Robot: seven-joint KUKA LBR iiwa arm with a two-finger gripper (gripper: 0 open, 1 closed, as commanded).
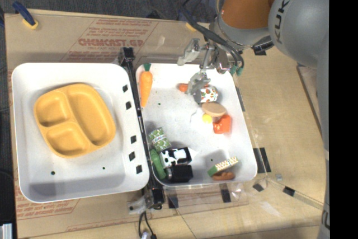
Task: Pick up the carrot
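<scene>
While my grey arm with its orange band reaches in from the right, my claw hangs over the far part of the right-hand shallow white bin, and I cannot tell how it is set. It hovers just above a small round white toy with red markings, which sits near the middle of that bin's far half; whether I touch it I cannot tell. The orange carrot with a green top lies in the far left corner of the same bin, along its left wall, green end toward the far edge, well apart from my claw. A small orange piece lies between the carrot and my claw. Toward the bin's right wall sit a tan rounded piece and, touching it on the near side, a red block. Along the near edge lie a green patterned packet, a black-and-white boxy toy and, near the near right corner, a small toy with a tan top, green middle and red base. The left-hand white bin carries a yellow plastic divided tray with three compartments. Both bins rest side by side on the cardboard-covered tabletop, and a blue and yellow clip sits at its far left corner.
</scene>
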